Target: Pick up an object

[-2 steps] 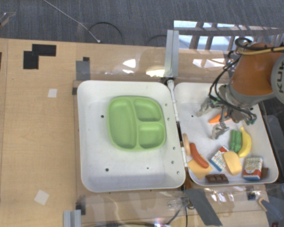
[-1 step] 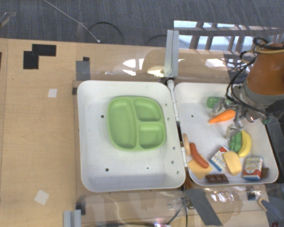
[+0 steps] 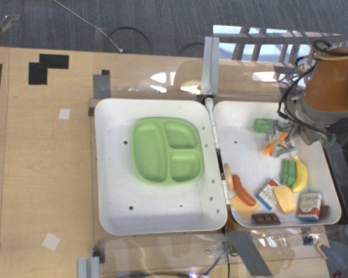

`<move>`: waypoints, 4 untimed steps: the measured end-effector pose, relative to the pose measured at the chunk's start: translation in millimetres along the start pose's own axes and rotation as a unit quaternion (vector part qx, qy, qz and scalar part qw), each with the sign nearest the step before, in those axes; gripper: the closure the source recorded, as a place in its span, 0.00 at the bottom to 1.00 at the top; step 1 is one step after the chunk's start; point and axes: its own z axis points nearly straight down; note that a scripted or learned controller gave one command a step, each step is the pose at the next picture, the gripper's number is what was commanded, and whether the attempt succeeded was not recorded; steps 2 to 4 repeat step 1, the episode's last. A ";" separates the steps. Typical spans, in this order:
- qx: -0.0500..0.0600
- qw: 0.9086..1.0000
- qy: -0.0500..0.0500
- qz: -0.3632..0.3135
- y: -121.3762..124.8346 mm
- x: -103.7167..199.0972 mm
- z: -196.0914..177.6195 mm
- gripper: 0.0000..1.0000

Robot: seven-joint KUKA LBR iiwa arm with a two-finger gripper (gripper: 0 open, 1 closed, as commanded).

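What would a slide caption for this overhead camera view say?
End effector lowered over an orange piece in the right bin; green divided plate in the left bin.

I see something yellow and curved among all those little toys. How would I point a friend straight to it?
Look at the right-hand white bin, the one crowded with toy food. Near its right wall, just below the robot's gripper, lies a banana beside a green vegetable. It is the only long, curved yellow piece; the other yellow item below it is a blocky wedge.

Print on 2 cartons (image 3: 309,205) too small to read.
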 end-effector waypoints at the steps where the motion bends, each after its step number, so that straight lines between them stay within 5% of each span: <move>1: -0.001 0.992 0.004 0.126 53.1 32.0 -165.0 1.00; 4: -0.001 0.992 0.004 0.126 53.1 32.0 -165.0 1.00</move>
